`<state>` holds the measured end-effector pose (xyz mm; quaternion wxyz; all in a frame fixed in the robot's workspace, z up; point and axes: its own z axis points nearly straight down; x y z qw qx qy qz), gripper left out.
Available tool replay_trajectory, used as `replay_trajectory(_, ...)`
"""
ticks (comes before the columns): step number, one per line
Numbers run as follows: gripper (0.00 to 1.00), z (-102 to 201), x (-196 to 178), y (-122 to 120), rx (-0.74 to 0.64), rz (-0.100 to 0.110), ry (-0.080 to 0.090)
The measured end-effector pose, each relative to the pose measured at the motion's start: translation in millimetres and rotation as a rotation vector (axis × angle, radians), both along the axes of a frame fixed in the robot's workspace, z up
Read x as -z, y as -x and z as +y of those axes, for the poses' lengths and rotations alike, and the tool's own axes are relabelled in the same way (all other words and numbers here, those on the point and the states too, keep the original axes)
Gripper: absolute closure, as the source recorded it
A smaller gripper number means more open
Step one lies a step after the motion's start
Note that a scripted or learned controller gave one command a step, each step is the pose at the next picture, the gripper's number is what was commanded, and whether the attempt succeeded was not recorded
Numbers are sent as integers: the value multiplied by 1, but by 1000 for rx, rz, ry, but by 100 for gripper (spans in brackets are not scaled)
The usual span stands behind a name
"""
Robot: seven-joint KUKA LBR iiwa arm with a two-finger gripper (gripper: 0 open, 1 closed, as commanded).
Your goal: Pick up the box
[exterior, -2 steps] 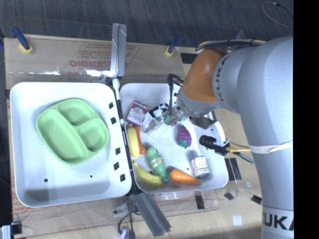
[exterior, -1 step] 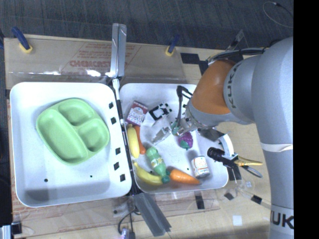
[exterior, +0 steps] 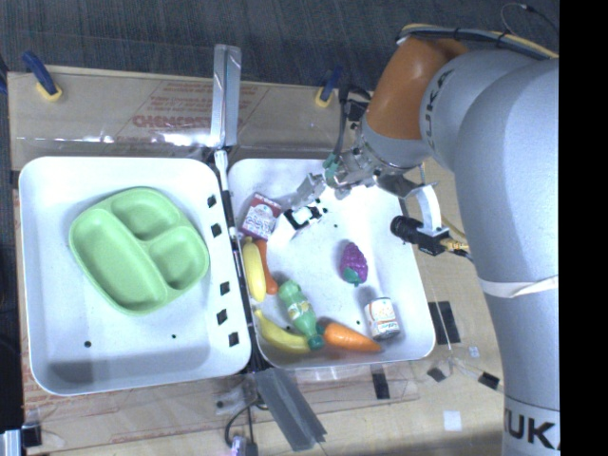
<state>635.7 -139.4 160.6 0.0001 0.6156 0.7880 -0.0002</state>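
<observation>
Cardboard, by the look of it — small red-and-white printed box [exterior: 258, 217], flat-faced, lying tilted at about ten o'clock in the right shallow white plastic bin [exterior: 404, 283], close against the wall shared with the left bin. Probably light and stiff enough to keep shape under a modest squeeze, though thin walls could dent under a hard one; printed faces likely a little slick. Best taken across the two short sides, from above, with room needed on the wall side.

Two-finger gripper [exterior: 309, 198] hovering just at the three o'clock side of the box, near but apparently not touching, nothing visible between the fingers. Open or closed — cannot tell from this angle.

Sharing the right bin: yellow banana [exterior: 255, 269] just below the box at six o'clock, second yellow banana [exterior: 280, 335] along the bottom edge, green plastic bottle [exterior: 298, 313], orange carrot [exterior: 350, 337], small tin can with pale label [exterior: 382, 317] at five o'clock, purple eggplant-like toy [exterior: 353, 261] near centre.

Left shallow white plastic bin [exterior: 47, 350] holding a light green divided plate [exterior: 139, 247], three compartments, nothing seen in them.
</observation>
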Motion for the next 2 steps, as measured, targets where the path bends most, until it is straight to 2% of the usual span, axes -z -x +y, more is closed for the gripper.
replay_trajectory(1, 0, 42, 55, -12, -170, -3, 0)
replay_trajectory(2, 0, 23, 63, -24, -376, -6, -2)
